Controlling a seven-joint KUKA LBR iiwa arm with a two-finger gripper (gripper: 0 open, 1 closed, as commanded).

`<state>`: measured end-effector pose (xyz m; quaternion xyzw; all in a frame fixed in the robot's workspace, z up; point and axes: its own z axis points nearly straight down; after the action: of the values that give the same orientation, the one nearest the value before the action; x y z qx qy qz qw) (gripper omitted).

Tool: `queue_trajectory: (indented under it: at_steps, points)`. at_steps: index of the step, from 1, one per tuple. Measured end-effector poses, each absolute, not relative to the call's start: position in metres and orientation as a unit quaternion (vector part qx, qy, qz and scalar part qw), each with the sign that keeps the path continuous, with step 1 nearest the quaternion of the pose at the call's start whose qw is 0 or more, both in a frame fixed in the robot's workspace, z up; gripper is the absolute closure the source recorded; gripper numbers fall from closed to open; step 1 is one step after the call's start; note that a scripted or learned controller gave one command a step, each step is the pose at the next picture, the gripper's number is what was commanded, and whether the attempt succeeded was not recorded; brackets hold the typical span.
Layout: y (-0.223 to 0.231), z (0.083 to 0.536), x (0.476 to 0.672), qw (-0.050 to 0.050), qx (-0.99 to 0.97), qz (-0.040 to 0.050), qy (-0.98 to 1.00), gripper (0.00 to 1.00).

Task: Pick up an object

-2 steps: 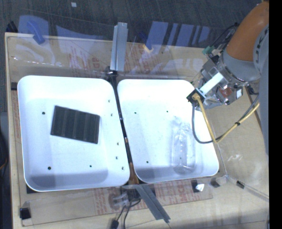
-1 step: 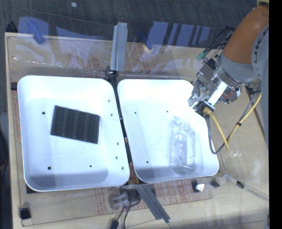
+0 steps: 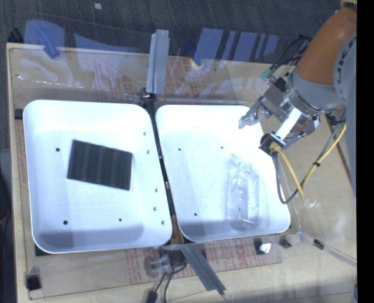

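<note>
A clear plastic bottle [image 3: 242, 193] lies lengthwise in the right bin [image 3: 199, 137], near its right wall and front edge. A flat dark grey ribbed rectangle [image 3: 100, 164] rests in the middle of the left bin [image 3: 42, 219]. My gripper [image 3: 246, 120] hangs over the back right corner of the right bin, well above and behind the bottle. Nothing shows in its grasp.
A metal divider [image 3: 156, 62] stands upright behind the seam between the two bins. A yellow cable [image 3: 288, 182] loops down past the right bin's right wall. Bare bench lies to the right of the bins.
</note>
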<state>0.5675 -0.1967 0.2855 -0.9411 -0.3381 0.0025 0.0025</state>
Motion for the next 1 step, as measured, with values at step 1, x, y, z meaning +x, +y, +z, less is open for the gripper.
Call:
queue_trajectory:
  at_steps: [1]
  points:
    - [-0.2049,0.3645,0.5245,0.0,-0.919,0.0004,-0.393,0.0]
